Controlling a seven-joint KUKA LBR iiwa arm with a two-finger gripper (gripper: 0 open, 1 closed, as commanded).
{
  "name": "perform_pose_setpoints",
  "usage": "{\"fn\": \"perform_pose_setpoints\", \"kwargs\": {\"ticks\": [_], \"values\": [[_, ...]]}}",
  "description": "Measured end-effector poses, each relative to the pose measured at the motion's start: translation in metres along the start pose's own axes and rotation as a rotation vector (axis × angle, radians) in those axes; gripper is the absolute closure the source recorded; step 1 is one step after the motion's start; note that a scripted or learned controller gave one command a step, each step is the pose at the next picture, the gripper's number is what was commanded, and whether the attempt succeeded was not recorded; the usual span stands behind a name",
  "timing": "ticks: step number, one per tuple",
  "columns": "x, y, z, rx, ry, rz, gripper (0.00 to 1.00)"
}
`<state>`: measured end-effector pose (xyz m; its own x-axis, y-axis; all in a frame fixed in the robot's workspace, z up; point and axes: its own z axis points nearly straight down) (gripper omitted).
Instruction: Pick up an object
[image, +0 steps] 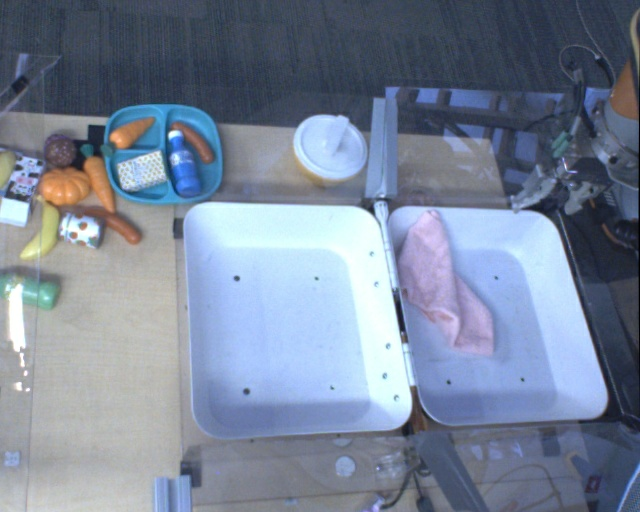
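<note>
Bins: you have two shallow white bins side by side at the front of the bench, the left bin (285, 410) and the right bin (560, 400), touching along a centre seam.
Cloth: your only loose thing in the bins is a pink cloth (443, 285), crumpled and lying flat in the right bin, against its left wall near the seam, running from the far left corner toward the middle of the floor.
Way in: you see nothing lying on the cloth or beside it; the closest edge is the bin wall at the seam on its left.
Left side: you will find a green thing (38, 292) on the bench well left of the bins; what it is cannot be told.
Toys: farther back on the left lie a banana (40, 236), a small tin (80, 230), a carrot (99, 182) and a small pumpkin (64, 186), close together.
Tray: a blue divided tray (208, 130) sits behind the left bin, holding a blue bottle (183, 163) and other toy food.
Tub: a yellow tub with a white lid (330, 147) stands just behind the seam's far end.
Arm: your gripper (560, 180) sits at the far right, beyond the right bin's back corner and well apart from the cloth; you cannot tell how the claw is set, as cables and blur hide it.
</note>
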<state>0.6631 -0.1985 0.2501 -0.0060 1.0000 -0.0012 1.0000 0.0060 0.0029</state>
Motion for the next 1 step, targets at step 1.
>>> {"fn": "perform_pose_setpoints", "kwargs": {"ticks": [1], "values": [[0.0076, -0.0023, 0.0049, 0.000, -0.001, -0.102, 0.00]]}}
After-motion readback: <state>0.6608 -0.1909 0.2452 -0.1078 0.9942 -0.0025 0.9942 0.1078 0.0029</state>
